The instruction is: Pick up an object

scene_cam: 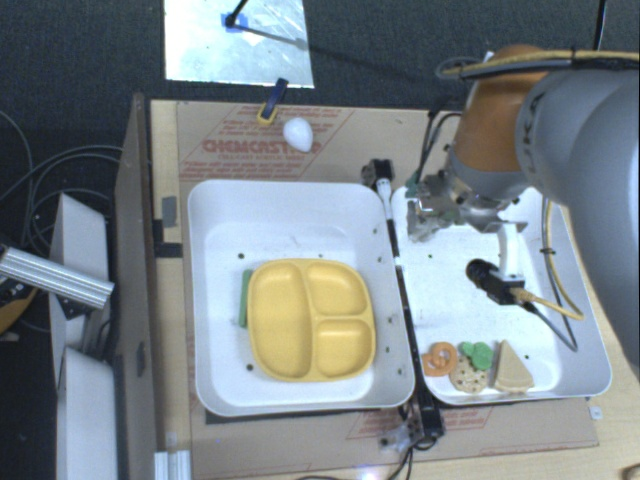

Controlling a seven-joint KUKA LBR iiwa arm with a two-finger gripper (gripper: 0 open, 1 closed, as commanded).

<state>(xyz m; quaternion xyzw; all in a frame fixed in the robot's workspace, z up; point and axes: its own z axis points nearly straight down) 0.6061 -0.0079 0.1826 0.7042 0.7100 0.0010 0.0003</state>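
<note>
Right bin (580, 368): pretzel (438, 358), cookie (466, 375), green piece (479, 352) and sandwich wedge (511, 368) clustered at the near edge, probably slid there. Left bin (300, 203) holds a yellow divided tray (308, 318). Arm bent low over the right bin's far corner; end effector (430, 216) near the bin floor, well apart from the food. Opening: cannot tell.

A white egg-shaped ball (298, 133) and a yellow-blue clip (271, 103) lie on cardboard (330, 143).

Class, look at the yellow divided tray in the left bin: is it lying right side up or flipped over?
Right side up. The yellow tray lies flat in the left bin, its three hollow compartments facing upward.
</note>
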